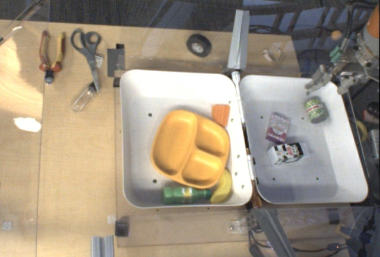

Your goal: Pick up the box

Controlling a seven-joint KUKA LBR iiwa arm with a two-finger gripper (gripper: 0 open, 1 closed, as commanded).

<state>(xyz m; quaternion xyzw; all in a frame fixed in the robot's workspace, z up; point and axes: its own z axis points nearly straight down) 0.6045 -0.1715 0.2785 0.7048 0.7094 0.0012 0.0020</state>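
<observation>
A small white box (pixel 288 152) with black and red print lies on its side in the middle of the right bin (pixel 356 187). Just above it lies a small purple carton (pixel 277 127), flat on the bin floor. My gripper (pixel 328 82) hangs over the bin's far right corner, well up and to the right of both. Its fingers (pixel 313 83) are spread open with nothing between them. A green can (pixel 316 110) lies just below the gripper, apart from it.
The left bin (pixel 133 131) holds a yellow divided plate (pixel 191 148), an orange piece (pixel 221 113), a green bottle (pixel 185 193) and a yellow fruit (pixel 222 189). Scissors (pixel 89 51), pliers (pixel 50 54) and a tape roll (pixel 199 45) lie on the bench behind.
</observation>
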